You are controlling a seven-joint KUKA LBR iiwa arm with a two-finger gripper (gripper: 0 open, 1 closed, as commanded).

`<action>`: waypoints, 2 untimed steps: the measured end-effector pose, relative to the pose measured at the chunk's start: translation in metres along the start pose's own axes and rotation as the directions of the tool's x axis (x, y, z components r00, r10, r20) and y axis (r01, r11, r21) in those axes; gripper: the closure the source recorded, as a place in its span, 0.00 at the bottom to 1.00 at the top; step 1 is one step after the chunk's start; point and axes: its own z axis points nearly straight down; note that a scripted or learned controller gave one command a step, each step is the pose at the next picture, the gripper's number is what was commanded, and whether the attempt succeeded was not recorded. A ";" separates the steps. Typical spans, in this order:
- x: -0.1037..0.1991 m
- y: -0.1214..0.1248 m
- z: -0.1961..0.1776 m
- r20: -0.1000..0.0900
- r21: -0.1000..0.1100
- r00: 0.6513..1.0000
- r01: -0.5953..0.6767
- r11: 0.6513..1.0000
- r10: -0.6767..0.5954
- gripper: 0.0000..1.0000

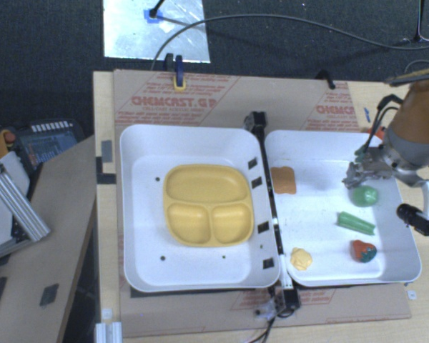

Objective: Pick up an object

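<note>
Green ball (365, 196) in right bin (322, 263)

A single fixed camera looks down from above at a slant, far enough off to take in both white bins whole: the left bin (139, 191) sits at frame centre, the right bin (407, 263) toward the right edge. The tabletop (222, 95) fills the middle, dark floor (43, 41) the upper frame. The arm (418, 120) enters at right, probably cropped by the frame edge.
</note>
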 end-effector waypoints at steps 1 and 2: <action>-0.003 -0.003 -0.064 0.000 -0.002 1.000 0.001 1.000 -0.001 1.00; -0.013 -0.003 -0.121 0.001 -0.002 1.000 0.002 1.000 -0.002 1.00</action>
